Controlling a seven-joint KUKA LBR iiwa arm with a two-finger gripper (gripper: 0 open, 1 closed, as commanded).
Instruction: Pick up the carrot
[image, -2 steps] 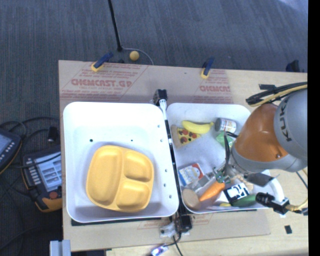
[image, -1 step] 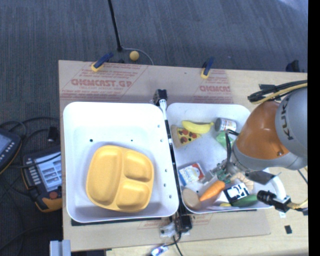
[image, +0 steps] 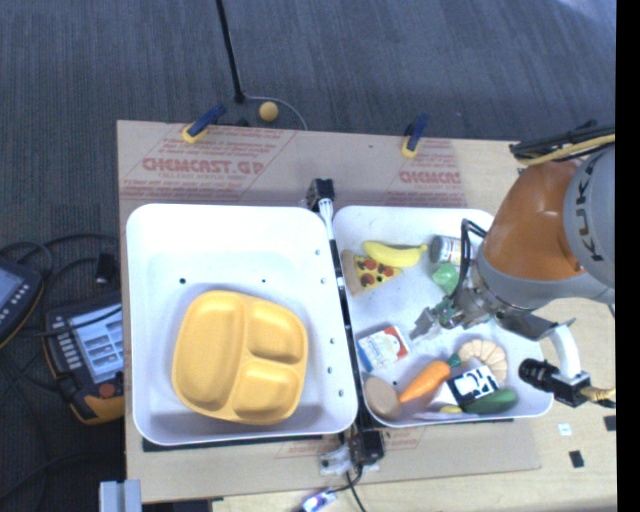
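Observation:
The orange carrot (image: 424, 380) lies slantwise near the front of the right bin (image: 420, 222), its thick end toward a brown round item (image: 380, 398) and its tip by a black-and-white block (image: 472, 382). My gripper (image: 438, 319) hangs over the middle of that bin, a little behind the carrot and apart from it. Its fingers look open, with nothing between them. The grey and orange arm (image: 535, 240) covers the bin's right side.
The right bin also holds a banana (image: 393, 253), a pizza slice (image: 367, 271), a small bottle (image: 445, 250), a red-and-white carton (image: 383, 347), a ridged tan piece (image: 481, 352) and a green vegetable (image: 490, 402). A yellow divided plate (image: 240, 355) sits in the left bin (image: 150, 250).

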